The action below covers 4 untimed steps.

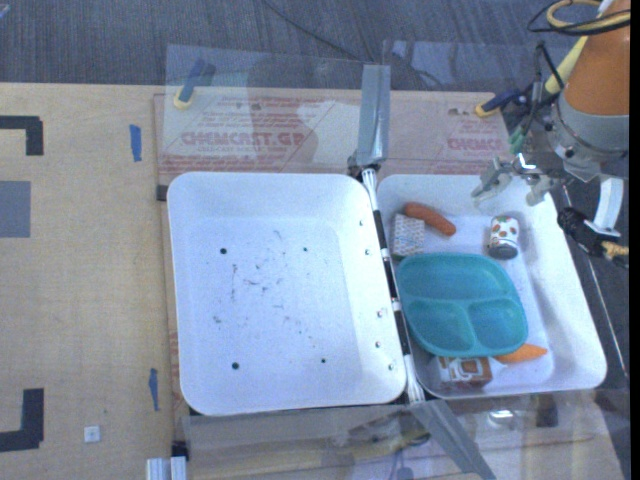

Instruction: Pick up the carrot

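The carrot [527, 352] is a small orange taper at the front right of the right bin [580, 308], partly tucked under the edge of a teal divided plate [462, 303]. My gripper [513, 189] hangs over the bin's back right corner, well behind the carrot, near a small can [503, 236]. Its fingers are spread open and nothing is between them.
A reddish sausage [429, 219] and a patterned square piece [408, 235] lie at the back left of the right bin. A small box [465, 370] sits at the front by the plate. The left bin [190, 268] stands beside it, past a metal divider [374, 118].
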Tool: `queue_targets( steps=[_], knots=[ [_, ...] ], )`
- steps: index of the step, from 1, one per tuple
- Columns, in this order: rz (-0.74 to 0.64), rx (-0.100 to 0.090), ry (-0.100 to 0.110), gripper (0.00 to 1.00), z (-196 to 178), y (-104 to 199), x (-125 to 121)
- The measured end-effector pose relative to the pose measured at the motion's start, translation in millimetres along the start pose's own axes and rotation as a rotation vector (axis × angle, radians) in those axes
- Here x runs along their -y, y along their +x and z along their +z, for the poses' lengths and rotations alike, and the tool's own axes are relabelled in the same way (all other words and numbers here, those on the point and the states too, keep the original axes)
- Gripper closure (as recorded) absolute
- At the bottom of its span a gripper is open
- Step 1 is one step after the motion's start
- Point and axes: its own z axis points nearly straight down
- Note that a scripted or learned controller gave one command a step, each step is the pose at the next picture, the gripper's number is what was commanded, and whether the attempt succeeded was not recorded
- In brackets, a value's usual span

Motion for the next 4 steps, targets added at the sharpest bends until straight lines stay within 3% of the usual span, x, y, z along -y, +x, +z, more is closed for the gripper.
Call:
queue_targets(
  steps=[1,2,3,4],
  knots=[
    [-0.241,-0.001,0.001,0.00,53,13,45],
    [-0.174,0.003,-0.005,0.00,-48,-24,36],
    [-0.312,0.000,-0.001,0.00,26,-26,24],
    [-0.744,0.001,-0.003,0.00,102,9,61]
  ],
)
